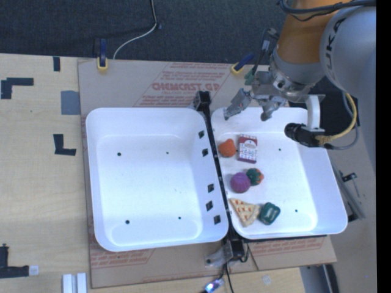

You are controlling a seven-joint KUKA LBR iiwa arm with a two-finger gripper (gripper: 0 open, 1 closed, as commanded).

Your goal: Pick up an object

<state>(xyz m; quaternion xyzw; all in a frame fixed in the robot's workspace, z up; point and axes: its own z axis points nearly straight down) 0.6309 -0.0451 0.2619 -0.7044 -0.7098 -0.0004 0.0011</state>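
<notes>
Hovering tool [250, 111], fingers spread, nothing gripped; red box [247, 149] just below, orange ball [227, 148] beside.

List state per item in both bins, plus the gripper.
gripper: open, above the far edge of the right bin, holding nothing
orange ball: loose, beside the red box
red box: lying flat
purple ball: loose, touching the green and red toy
waffle slice: flat, near corner
green block: loose, beside the waffle slice
left bin: resting flat on the bench
</notes>
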